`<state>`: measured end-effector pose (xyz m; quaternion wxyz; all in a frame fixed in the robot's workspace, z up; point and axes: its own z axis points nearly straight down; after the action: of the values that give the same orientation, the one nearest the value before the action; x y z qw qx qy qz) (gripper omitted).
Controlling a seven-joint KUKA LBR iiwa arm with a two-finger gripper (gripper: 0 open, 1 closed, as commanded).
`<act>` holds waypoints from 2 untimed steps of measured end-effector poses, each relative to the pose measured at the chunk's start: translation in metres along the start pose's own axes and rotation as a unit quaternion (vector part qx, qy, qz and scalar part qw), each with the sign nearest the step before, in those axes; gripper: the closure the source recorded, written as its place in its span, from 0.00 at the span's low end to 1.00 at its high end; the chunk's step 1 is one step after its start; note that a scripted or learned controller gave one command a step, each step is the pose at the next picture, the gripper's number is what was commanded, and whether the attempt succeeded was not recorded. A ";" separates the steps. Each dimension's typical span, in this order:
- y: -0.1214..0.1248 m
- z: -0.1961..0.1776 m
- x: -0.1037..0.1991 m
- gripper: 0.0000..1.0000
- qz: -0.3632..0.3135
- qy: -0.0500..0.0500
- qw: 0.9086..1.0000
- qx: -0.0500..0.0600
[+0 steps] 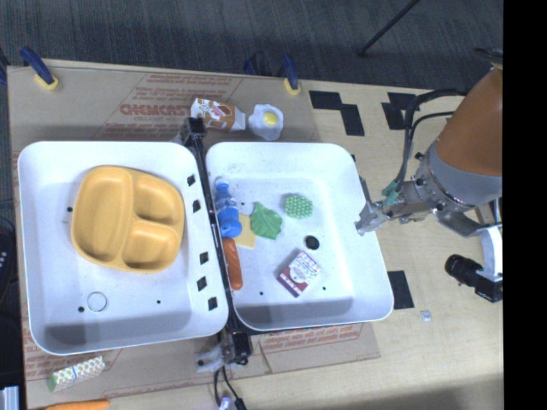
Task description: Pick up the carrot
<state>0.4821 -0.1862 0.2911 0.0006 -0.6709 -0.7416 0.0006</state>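
Your gripper hangs just outside the right bin's right rim, its opening too small to judge, holding nothing visible. Carrot lies against that bin's left wall, below the blue bottle.

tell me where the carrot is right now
The carrot lies in the right bin, against its left wall, just below the blue bottle and yellow piece.

one fixed overhead view, slanted down on both white bins
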 end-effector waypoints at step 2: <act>-0.008 0.016 -0.024 1.00 -0.259 -0.001 0.966 -0.001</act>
<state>0.4768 -0.2110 0.2756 -0.0002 -0.4556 -0.8902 0.0005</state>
